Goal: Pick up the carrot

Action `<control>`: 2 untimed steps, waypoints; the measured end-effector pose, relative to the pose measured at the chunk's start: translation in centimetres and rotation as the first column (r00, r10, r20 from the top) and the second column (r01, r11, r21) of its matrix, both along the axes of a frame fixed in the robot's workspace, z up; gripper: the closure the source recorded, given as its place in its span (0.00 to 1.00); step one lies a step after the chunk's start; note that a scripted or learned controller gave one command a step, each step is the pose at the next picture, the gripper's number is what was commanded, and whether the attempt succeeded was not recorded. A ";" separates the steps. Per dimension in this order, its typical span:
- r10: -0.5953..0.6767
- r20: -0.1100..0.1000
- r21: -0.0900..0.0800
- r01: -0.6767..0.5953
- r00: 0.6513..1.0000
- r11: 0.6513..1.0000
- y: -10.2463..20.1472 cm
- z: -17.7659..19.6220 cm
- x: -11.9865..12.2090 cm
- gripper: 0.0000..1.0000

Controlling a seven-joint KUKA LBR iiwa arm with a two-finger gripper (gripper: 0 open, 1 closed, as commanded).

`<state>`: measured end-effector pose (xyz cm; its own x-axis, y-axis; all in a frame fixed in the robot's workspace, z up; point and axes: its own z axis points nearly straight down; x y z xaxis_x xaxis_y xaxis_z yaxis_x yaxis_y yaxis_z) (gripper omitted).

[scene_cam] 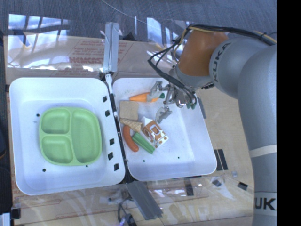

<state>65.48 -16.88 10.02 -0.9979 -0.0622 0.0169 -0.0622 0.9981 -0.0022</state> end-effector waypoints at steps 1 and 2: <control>0.006 0.025 -0.003 -0.006 1.000 1.000 0.2 1.2 0.5 1.00; 0.167 0.030 0.001 -0.167 0.986 0.986 8.3 12.9 0.5 1.00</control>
